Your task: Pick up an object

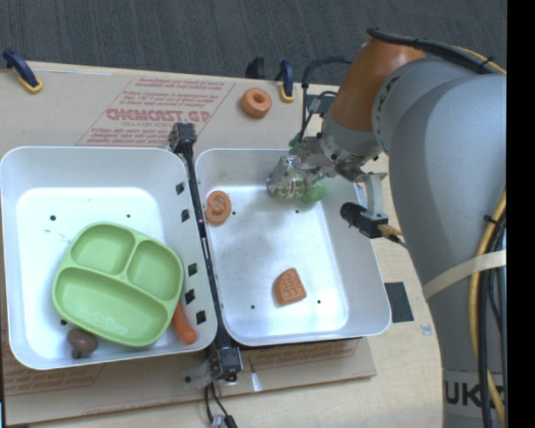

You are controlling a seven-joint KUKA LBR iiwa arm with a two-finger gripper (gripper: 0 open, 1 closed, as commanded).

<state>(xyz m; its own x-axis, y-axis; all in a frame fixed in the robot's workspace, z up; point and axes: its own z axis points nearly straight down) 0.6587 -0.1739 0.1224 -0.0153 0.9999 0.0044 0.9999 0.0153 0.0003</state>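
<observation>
My gripper (292,184) hangs over the far side of the right bin (357,283), reaching in from the right. A green object (313,193) sits right under and beside it, partly hidden by the gripper. An orange round piece (218,206) lies near the right bin's left wall. An orange waffle-shaped piece (290,286) rests toward the bin's near side.
The left bin (27,194) holds a green divided plate (118,283), a carrot (185,325) at its near right corner and a brown lump (82,341) at the front. An orange donut (256,102) lies on the cardboard beyond the bins.
</observation>
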